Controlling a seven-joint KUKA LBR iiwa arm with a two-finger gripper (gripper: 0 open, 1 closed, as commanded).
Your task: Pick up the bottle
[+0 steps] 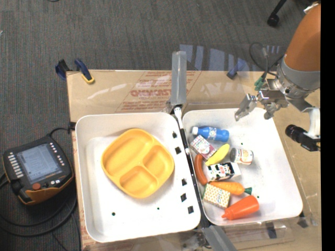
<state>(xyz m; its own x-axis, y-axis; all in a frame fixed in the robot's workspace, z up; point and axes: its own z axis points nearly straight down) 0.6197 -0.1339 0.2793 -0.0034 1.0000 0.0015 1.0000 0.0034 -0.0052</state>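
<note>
- Bottle (211, 134), blue with a white cap, lies on its side in the right bin (282, 156), near its back wall.
- Gripper (256, 107) hangs above that bin's back edge, fingers spread apart, nothing between them, well right of the bottle.
- Toy foods cluster below the bottle.
- Yellow plate (137, 162) sits in the left bin (89, 192).

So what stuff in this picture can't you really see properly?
- Hot dog: partly covered by the banana and small cartons in the right bin.
- Bottle: its label print is too small to read.
- Tablet on the floor: screen text too small.
- Robot arm: cut off at the picture's right side.
- Gripper: fingers spread over the bin, nothing between them.
</note>
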